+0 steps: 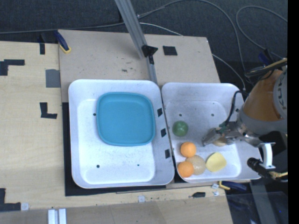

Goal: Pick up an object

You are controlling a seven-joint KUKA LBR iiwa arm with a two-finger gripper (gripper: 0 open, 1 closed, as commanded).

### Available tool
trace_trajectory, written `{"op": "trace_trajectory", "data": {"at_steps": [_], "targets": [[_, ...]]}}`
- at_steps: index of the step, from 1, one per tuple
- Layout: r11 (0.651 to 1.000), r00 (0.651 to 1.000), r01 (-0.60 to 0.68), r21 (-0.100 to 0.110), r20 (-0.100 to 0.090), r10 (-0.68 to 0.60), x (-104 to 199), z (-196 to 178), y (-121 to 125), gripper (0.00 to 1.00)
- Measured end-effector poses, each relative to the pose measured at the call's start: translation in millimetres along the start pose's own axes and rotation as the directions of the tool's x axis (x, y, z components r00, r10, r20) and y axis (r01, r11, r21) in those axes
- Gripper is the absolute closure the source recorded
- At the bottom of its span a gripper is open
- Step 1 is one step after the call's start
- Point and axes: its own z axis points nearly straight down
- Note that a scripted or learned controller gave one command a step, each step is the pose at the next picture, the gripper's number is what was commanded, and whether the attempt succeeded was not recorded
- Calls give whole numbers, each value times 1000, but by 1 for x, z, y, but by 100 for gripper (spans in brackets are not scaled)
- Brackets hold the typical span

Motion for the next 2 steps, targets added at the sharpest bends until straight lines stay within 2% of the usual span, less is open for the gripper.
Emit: {"op": "trace_trajectory", "data": {"at_steps": [1, 2], "targets": [[1000, 1000, 1, -2, -1, -1, 1, -11, 1, 100], [1000, 1000, 1, 0, -2, -1, 2, -53, 0, 100]]}}
